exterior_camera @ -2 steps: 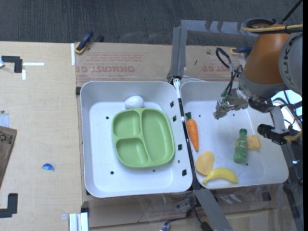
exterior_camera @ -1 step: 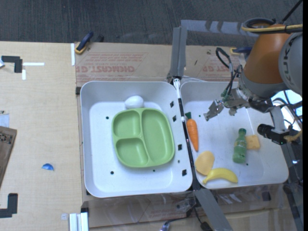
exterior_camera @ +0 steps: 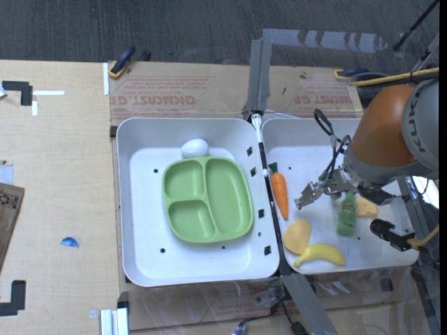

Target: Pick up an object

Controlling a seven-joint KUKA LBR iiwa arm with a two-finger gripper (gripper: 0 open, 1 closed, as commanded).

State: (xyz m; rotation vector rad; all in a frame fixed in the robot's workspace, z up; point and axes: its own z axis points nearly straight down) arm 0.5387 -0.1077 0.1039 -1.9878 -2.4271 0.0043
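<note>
The end effector (exterior_camera: 312, 194) hangs low over the right bin (exterior_camera: 307, 145), on the end of the grey arm (exterior_camera: 391, 135) with its big orange band. I cannot tell if it is open or closed, because it is small and dark against the white floor. I do not see anything caught in it. Just to its left lies an orange carrot (exterior_camera: 280, 194) with a green top, next to the wall between the two bins. Just to its right a green bottle (exterior_camera: 347, 215) lies on the bin floor, and a small yellow thing (exterior_camera: 365, 208) sits beside the bottle. Below the end effector, near the front of the bin, there is a pale yellow round piece (exterior_camera: 297, 236) and a yellow banana (exterior_camera: 321, 255). The round piece and the banana are touching or almost touching. The left bin (exterior_camera: 140, 208) holds a green plate (exterior_camera: 207, 199) with three parts. A white egg-shaped thing (exterior_camera: 195, 147) rests by the back edge of the plate. Both bins sit on the bench (exterior_camera: 56, 187), and a little blue thing (exterior_camera: 68, 242) lies far off to the left on it.
</note>
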